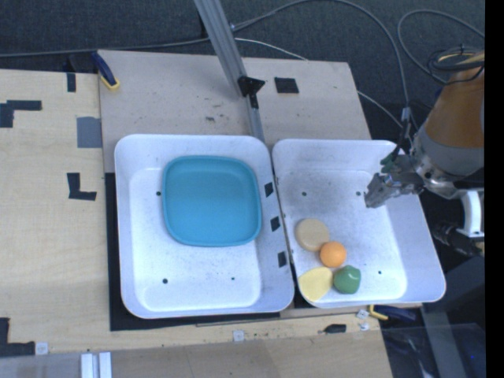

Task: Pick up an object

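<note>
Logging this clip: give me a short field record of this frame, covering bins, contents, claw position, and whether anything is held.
left bin: holds a blue plate
right bin: four small items clustered at its near left corner
items: beige disc, orange ball, yellow piece, green piece
claw: over the right bin's far right part, apart from the cluster
held: nothing visible in the claw
task state: no object picked up yet

Blue plate (211,200) in left bin (130,235) — metal pole (228,50) behind.
</note>
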Controlling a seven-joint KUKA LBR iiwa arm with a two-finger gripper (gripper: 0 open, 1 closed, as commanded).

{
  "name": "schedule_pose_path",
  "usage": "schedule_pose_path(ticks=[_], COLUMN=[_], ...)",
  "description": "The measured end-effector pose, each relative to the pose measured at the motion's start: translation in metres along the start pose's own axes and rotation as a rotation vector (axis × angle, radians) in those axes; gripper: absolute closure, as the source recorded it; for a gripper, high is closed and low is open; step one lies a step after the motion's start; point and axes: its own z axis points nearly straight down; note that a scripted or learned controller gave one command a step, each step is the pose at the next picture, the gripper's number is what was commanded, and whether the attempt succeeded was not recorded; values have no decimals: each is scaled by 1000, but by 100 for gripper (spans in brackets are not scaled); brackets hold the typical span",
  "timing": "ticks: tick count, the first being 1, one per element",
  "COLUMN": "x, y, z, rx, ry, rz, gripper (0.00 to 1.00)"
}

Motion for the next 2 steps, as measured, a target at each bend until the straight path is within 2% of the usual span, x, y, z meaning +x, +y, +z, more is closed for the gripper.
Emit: schedule_pose_path(ticks=[1,2], x=[63,113], y=[3,18], z=[0,-5], rx=[1,1], ry=[0,0], rz=[-2,-1], gripper=[100,100])
